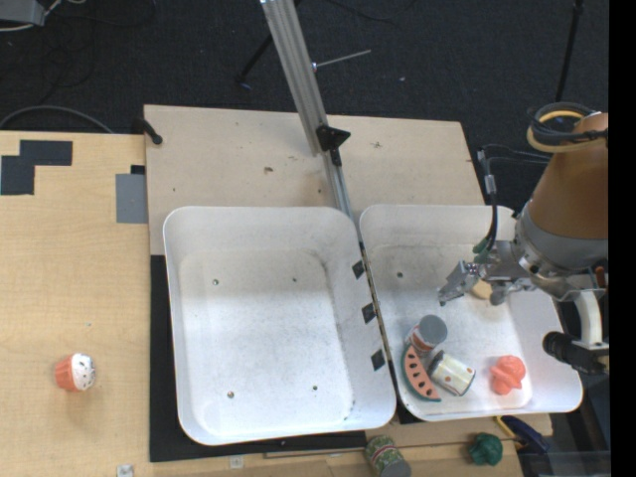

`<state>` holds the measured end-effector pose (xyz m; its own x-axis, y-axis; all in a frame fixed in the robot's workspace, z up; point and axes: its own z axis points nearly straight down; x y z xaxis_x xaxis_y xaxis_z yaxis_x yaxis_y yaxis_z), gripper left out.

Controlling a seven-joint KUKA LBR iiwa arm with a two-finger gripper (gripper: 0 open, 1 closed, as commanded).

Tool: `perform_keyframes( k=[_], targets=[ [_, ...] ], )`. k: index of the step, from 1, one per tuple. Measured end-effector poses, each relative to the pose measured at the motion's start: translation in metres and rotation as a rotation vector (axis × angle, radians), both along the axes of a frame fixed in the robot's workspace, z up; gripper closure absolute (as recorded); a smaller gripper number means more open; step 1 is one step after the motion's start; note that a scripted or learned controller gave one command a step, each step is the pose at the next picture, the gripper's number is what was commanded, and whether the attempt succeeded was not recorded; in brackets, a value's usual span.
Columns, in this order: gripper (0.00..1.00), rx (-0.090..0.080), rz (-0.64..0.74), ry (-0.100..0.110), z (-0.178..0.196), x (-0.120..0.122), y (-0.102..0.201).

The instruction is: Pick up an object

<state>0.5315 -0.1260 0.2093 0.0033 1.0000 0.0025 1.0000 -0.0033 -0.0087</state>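
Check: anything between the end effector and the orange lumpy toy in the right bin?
No. Camera view shows bare white bin floor between the end effector and the orange lumpy toy.

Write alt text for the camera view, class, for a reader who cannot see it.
A grey robot arm reaches from the right, its gripper over the right bin, with a small tan thing beside its tip. Toys lie nearer the bin's front: a watermelon slice, a can and an orange lump. The left bin sits beside it.

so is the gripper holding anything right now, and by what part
It looks like it: a small tan object sits between the fingers of the gripper over the right bin. Which part is pinched cannot be told.
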Motion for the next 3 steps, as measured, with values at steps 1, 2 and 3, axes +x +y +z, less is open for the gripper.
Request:
perform_keyframes(
  k=[1, 2, 3],
  targets=[
    [0.0, 0.001, 0.002, -0.006, -0.062, 0.001, 0.005],
    [0.0, 0.0, 0.002, -0.001, -0.115, -0.001, 0.006],
    [1.0, -0.001, -0.004, -0.004, -0.103, 0.0, 0.004]
  ],
)
